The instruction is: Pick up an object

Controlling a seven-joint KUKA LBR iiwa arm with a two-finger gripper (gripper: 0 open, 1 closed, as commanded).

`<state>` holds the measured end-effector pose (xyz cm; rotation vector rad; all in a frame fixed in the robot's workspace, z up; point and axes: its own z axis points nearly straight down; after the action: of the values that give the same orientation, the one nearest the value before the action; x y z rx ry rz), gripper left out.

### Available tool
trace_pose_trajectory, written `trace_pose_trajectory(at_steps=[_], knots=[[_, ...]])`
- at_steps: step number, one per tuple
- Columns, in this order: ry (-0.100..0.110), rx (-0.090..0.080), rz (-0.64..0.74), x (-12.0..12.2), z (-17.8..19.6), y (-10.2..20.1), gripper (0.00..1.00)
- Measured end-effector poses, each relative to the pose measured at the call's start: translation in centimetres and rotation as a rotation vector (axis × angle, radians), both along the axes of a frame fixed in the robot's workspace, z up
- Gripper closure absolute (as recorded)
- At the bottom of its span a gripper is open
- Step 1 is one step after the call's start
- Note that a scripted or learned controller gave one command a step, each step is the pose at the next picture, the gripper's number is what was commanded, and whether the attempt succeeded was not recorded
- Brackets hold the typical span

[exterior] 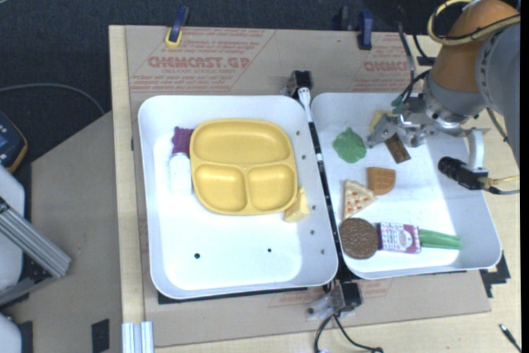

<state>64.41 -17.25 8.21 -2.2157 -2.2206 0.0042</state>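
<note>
1. Camera view: two white bins sit on the surface [248, 54]. The left bin [231, 269] holds one yellow tray [244, 165].
2. The right bin [471, 227] holds one green lump [350, 145], one pizza slice [357, 197], one brown cookie [359, 236].
3. The gripper [395, 136] hangs open over the right bin's far end, fingers spread, beside the lump.

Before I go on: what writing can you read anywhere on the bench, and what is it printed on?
"CHEMCAST GP": red print on the brown board behind the left bin, repeated partly behind the right bin.
Smaller red lines under it: too blurred.
Label on the packet in the right bin: too small.
</note>
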Motion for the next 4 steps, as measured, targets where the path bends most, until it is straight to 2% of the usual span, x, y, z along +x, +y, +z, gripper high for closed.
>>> trace_pose_trajectory(at_steps=[1, 4], knots=[[-0.006, -0.002, 0.001, 0.2, 1.4, 0.0, 1.00], [-0.013, -0.004, -0.001, 1.5, 14.6, 0.1, 1.00]])
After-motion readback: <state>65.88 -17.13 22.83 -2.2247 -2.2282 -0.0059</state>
